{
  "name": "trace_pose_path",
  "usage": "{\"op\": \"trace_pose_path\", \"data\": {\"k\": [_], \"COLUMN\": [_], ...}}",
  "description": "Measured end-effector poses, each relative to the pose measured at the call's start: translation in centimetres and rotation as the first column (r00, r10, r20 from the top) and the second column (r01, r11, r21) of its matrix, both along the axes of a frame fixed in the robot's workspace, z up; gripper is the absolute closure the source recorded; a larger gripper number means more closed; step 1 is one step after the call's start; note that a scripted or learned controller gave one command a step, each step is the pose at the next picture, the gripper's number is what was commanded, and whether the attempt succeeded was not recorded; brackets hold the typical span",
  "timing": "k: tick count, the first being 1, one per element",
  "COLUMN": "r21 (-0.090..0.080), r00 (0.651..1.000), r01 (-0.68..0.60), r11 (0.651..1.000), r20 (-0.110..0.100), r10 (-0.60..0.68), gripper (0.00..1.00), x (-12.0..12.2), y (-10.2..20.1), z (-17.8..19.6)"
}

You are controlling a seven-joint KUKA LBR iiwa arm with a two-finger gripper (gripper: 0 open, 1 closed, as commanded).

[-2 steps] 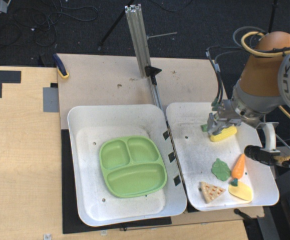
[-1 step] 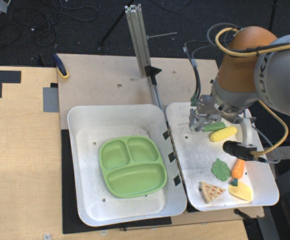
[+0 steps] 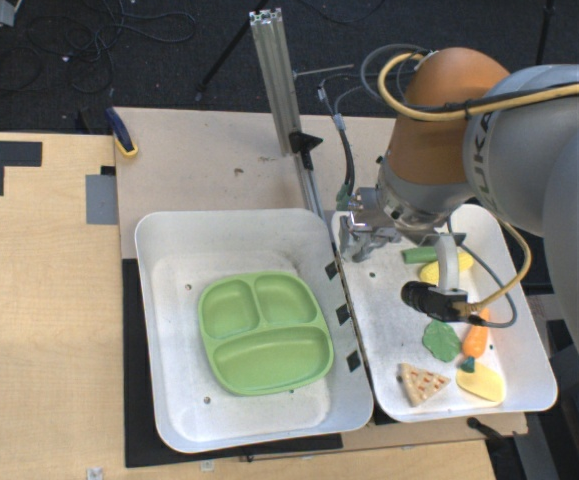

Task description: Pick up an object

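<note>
The arm's hand (image 3: 364,236) hovers low at the right bin's (image 3: 529,393) far-left corner; whether it is apart or together cannot be told. Toy foods, including a pizza slice (image 3: 422,383), lie nearer. Reaching phase: it must shift nearer, over one item.

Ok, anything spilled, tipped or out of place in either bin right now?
Nothing stands out. The green divided plate lies flat in the left bin. The pizza slice, green piece, carrot and yellow pieces all lie inside the right bin, bunched at its right side. The gripper hangs over that bin's far left corner.
</note>
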State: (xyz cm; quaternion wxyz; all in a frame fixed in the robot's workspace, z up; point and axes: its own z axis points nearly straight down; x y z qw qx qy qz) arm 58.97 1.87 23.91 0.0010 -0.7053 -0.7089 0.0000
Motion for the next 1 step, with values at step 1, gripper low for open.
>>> {"op": "trace_pose_path", "data": {"k": [1], "r21": [-0.001], "r00": [1.000], "r01": [0.000], "r11": [1.000], "r20": [-0.001], "r10": [0.000], "gripper": [1.00], "x": [-0.09], "y": [5.50], "z": [0.29]}}
